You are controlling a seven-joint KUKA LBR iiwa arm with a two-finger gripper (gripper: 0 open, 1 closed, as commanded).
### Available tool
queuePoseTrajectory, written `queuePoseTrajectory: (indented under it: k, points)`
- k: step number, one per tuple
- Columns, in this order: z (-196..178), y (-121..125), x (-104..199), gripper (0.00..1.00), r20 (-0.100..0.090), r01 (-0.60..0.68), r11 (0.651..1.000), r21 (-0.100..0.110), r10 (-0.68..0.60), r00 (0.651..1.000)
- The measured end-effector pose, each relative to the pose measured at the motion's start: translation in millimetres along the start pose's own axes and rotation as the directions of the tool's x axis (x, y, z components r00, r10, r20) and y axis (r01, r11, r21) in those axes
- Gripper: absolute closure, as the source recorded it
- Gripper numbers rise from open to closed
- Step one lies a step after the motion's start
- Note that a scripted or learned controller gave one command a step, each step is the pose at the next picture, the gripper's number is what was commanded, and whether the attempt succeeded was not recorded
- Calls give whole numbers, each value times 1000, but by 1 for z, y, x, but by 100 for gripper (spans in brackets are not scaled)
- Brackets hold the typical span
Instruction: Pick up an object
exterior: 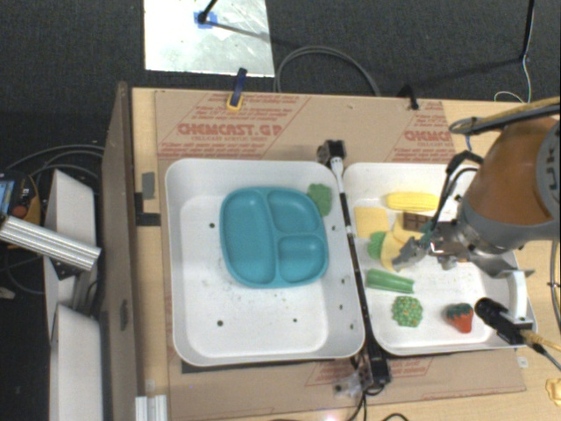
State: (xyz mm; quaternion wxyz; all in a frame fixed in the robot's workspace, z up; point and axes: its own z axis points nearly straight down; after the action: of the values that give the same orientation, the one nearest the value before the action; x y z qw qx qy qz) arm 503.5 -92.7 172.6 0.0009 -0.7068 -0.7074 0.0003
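Fingers: the two-finger gripper (409,253) is hanging over the right-hand white bin (500,340); whether its tips are spread or pinched together cannot be told, and nothing is showing between them.
Nearest object: the tips are hovering near a pale yellow wedge-shaped plastic piece (372,221) and a small bright green plastic piece (378,246).
Other candidates: a long green plastic pod (388,280) is lying just below the tips, a yellow plastic corn cob (413,202) above, a round dotted green plastic piece (406,310) and a red plastic strawberry (460,317) toward the bin's near edge.
Doing it well: the cluster is sitting tight, so the gripper is likely needing to centre on one piece and descend straight, rather than straddling two.
Wrist and arm: the grey wrist is tilting leftward from the orange-banded arm (517,169), which is reaching in from the right.
Left bin: a blue sectioned plastic plate (273,236) is lying in the left-hand white bin (197,323), a green plastic lump (321,197) at its corner.
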Motion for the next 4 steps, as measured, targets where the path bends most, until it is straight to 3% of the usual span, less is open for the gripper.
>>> queuePoseTrajectory:
  k: [1, 2, 3, 4]
  points:
    - [57, -18, 5, 0, 0, 0, 1000, 2, 0, 1000]
    - [90, -17, -28, 0, 1, -2, 1000, -1, 2, 1000]
    - [89, -17, -18, 0, 0, 3, 1000, -2, -3, 1000]
    - [45, 29, -60, 0, 5, 2, 1000, -10, -2, 1000]
